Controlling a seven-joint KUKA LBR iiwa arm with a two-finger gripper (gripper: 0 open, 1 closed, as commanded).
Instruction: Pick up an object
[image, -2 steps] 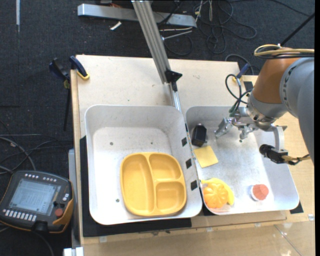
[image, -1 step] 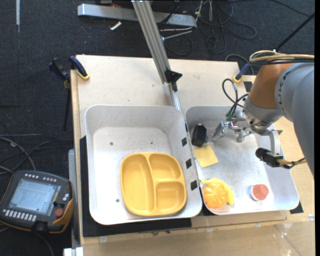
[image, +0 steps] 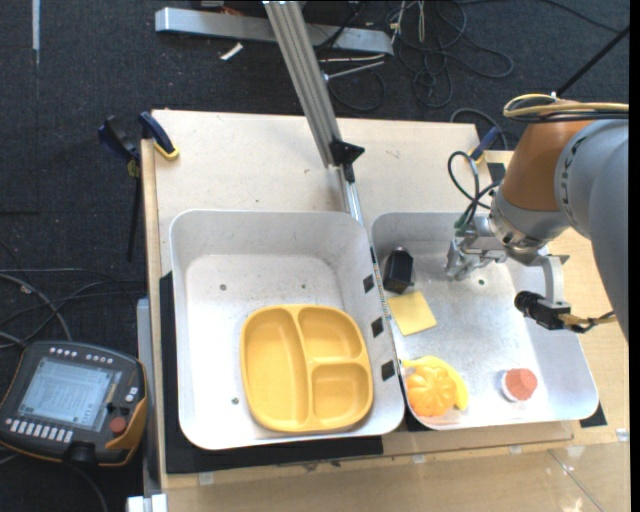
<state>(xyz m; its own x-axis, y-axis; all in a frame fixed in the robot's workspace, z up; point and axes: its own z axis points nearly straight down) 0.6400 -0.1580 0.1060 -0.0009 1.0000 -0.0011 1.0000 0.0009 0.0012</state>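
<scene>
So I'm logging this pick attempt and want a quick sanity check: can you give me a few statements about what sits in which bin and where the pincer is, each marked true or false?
1. The yellow divided plate lies in the left bin. True.
2. The orange pepper-like toy sits in the left bin. False: it sits at the near edge of the right bin.
3. The pincer is over the far part of the right bin. True.
4. The pale yellow flat square lies on the divided plate. False: it lies on the right bin's floor, just below the small black object.
5. The small red round piece is in the right bin. True.
</scene>
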